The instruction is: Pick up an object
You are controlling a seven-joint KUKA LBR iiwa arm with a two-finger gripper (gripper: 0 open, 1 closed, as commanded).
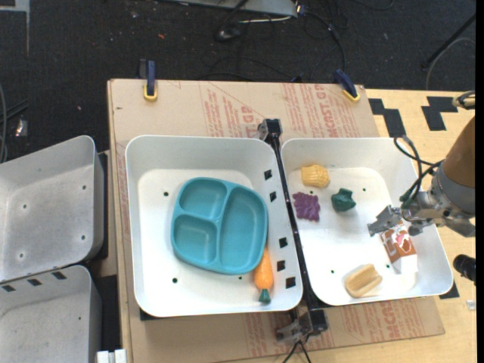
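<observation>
**Clerk:** White plastic first, then. What is on the bench, camera view, item by item?

**Operator:** Two shallow bins side by side. Left bin (144, 203): one teal divided tray (219, 224), lying flat, and one toy carrot (263, 275) just beside the tray's lower right corner, leaf end toward the bin's near wall. Right bin (355, 151): one yellow corn piece (315, 175) near the far wall; one purple piece (306, 206) below it; one dark green piece (343, 200) to its right, apart from both; one tan bread-like piece (363, 280) near the front wall; one red-and-white packet (400, 246) toward the right wall.

**Clerk:** And your tool?

**Operator:** My gripper (387, 224) sits low over the right bin, at the packet's upper left end. The arm comes in over the bin's right wall.

**Clerk:** Grasping, clenched, or released?

**Operator:** I cannot tell. The tip is small and dark against the packet, and I will not guess.

**Clerk:** Is the packet lifted?

**Operator:** It appears to lie on the bin floor, touching or very nearly touching my tool. No item is seen raised.

**Clerk:** Progress entry?

**Operator:** By my judgement: approach done, target likely the packet, since it is the nearest item. Remaining: a secure grip and the lift. The pick is not yet shown as accomplished.
</observation>
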